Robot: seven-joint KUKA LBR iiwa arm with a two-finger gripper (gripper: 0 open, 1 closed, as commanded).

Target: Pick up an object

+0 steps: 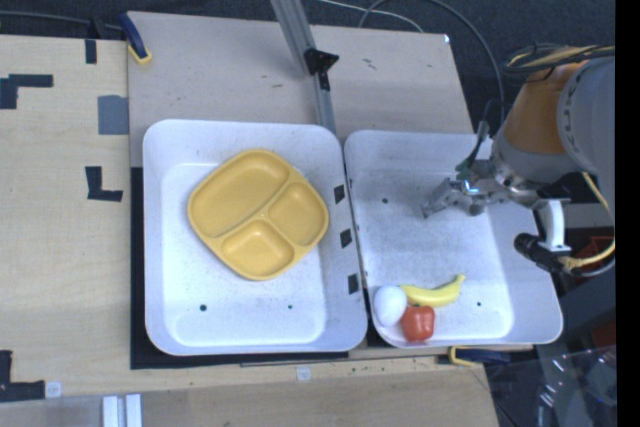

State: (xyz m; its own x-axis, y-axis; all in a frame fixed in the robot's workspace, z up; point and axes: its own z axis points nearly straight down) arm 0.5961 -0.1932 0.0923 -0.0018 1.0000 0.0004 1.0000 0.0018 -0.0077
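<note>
A yellow banana [436, 292], a white egg-shaped object [389, 303] and a red pepper-like object [419, 322] lie together at the front edge of the right bin [400, 175]. My gripper [447, 199] hangs over the middle right of that bin, well behind those objects, its metal fingers pointing left. Nothing shows between the fingers, and the view is too small to tell how they stand. A yellow divided plate [258, 213] rests in the left bin [170, 245].
A slanted metal pole [290, 5] crosses the bench behind the bins. The grey arm with its orange band [545, 120] comes in from the right. A cable loops above the right bin. Bare floor of the right bin stretches between gripper and objects.
</note>
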